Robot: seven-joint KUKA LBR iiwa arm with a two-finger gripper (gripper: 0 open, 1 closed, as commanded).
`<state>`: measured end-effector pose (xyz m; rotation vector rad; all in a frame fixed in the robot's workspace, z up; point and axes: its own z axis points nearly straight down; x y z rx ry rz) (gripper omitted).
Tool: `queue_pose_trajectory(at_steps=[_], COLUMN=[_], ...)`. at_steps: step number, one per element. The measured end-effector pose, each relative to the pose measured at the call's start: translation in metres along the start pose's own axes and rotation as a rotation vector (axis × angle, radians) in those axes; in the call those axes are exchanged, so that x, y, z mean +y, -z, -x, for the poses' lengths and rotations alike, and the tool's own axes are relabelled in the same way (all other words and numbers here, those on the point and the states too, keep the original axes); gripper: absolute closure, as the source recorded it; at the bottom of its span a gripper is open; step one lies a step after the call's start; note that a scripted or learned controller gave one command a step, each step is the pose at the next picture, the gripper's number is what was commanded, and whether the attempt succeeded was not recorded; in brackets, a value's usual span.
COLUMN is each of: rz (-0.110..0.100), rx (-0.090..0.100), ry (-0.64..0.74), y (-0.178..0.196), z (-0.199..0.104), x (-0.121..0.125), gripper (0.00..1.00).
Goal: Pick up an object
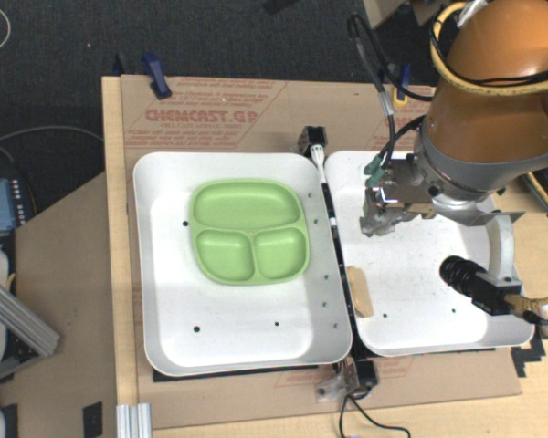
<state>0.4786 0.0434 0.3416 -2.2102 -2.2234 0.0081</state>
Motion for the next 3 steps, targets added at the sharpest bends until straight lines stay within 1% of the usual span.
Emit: queue_pose_trajectory(at_steps=[1,2,3], rz=[0.003,0.023,0.010], rx=[0.001,-0.001,0.001], ry=[0.002,-0.013,0.005], y=[-0.007,0.103,0.092], z=[-0.070,0.003,-0.092], x=[0.000,0.001,0.000], gripper=[1.00,1.00,1.00])
